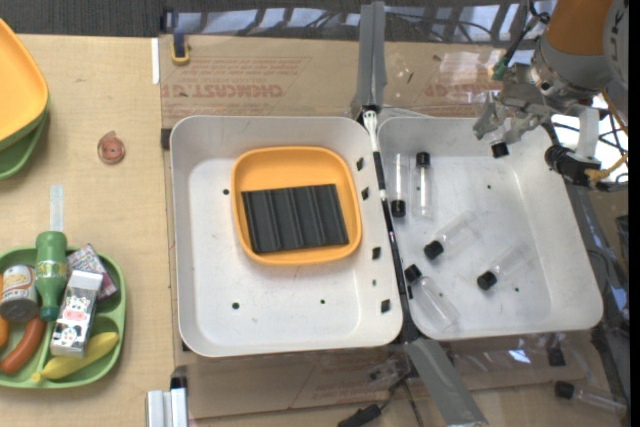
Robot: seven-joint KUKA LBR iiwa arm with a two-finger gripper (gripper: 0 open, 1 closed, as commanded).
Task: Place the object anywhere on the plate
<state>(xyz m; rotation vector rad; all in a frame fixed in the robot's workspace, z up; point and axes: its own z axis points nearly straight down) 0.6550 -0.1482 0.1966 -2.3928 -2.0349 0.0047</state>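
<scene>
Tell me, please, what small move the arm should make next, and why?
Probably lower the gripper toward the nearest clear vial with a black cap in the right bin. The gripper hovers over that bin's upper edge with nothing visible between its fingers, while the orange plate in the left bin carries only a dark ridged insert, so an object must be picked first.

You can read one marking: red letters printed on the cardboard sheet (262, 75) behind the left bin (200, 245), upside down from this view, spelling roughly "CHEMCYST"; any print on the small items in the green tray (105, 355) is too small to read
</scene>
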